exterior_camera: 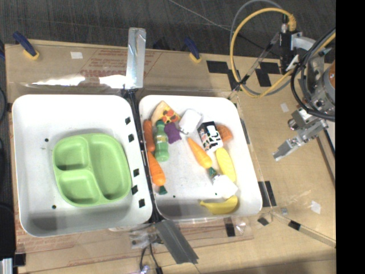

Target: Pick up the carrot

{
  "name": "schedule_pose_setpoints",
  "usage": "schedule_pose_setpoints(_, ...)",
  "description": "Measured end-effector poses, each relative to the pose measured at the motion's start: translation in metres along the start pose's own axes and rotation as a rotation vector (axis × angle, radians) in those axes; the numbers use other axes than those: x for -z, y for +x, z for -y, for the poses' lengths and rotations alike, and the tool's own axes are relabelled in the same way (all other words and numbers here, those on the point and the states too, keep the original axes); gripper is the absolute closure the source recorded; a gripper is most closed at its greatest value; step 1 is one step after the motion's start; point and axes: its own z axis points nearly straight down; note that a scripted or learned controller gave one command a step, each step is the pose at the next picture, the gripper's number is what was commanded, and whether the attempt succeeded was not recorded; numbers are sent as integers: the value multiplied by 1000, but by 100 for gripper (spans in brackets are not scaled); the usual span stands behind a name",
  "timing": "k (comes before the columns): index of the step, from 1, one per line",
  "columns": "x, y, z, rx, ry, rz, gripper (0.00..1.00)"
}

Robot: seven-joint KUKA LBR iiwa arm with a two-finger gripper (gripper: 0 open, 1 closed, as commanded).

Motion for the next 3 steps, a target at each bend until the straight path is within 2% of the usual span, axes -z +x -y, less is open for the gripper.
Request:
schedule_pose_setpoints(1,-83,-3,31,265,-9,9,100)
schedule_pose_setpoints(3,-63,-6,35,273,-7,10,100)
